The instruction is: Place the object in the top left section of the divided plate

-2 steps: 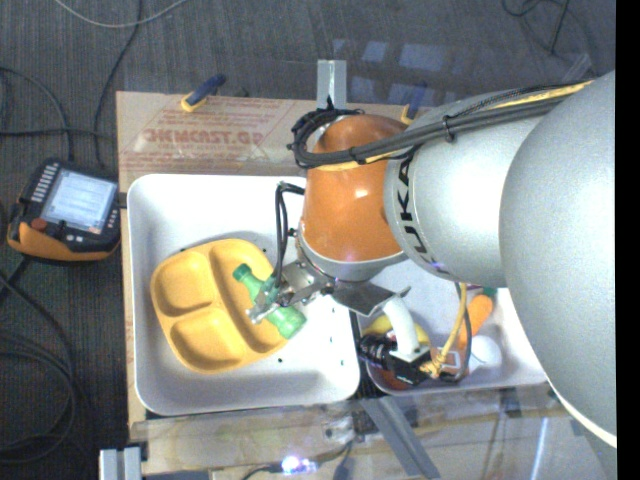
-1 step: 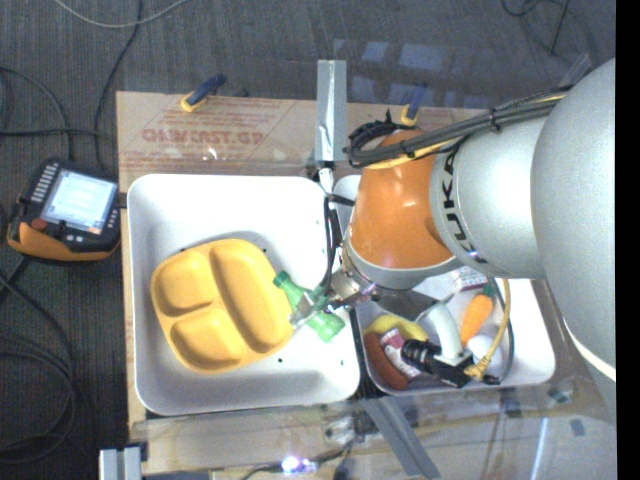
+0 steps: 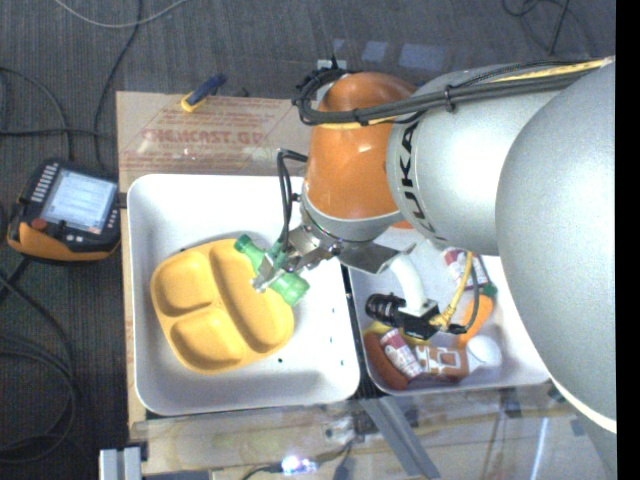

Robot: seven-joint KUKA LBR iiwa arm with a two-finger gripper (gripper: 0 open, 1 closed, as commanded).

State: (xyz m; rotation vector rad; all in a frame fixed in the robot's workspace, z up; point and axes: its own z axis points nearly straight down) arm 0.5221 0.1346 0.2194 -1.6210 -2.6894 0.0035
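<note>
- I see the divided plate [image 3: 205, 318], yellow, lying flat in the left bin [image 3: 170, 193], turned at a slant to the bin's walls.
- The gripper [image 3: 270, 268] is over the plate's edge on the arm's side, at the upper right of the plate in the camera view.
- Its fingers are clamped on the middle of a green bottle [image 3: 291, 288], one finger on each side.
- The bottle lies tilted across the plate's rim: its cap end points over the plate, and its base end sticks out past the rim, over bare bin floor.
- I cannot tell whether the bottle touches the plate or hangs just above it, nor which compartment its cap end is over.
- The arm [image 3: 480, 168] comes in from the right of the plate, and its orange band sits just above and to the right of the gripper.
- The right bin [image 3: 455, 388], on the far side of the arm from the plate, holds a brown packet [image 3: 410, 360], a white ball [image 3: 484, 351] and an orange thing [image 3: 482, 308], crowded together and partly hidden.
- A teach pendant [image 3: 65, 208] with a lit screen lies on the floor, well to the left of the plate, outside the bin.
- A cardboard sheet [image 3: 200, 133] shows behind the left bin, beyond the plate, with a small blue and yellow tool [image 3: 202, 90] at its far edge.
</note>
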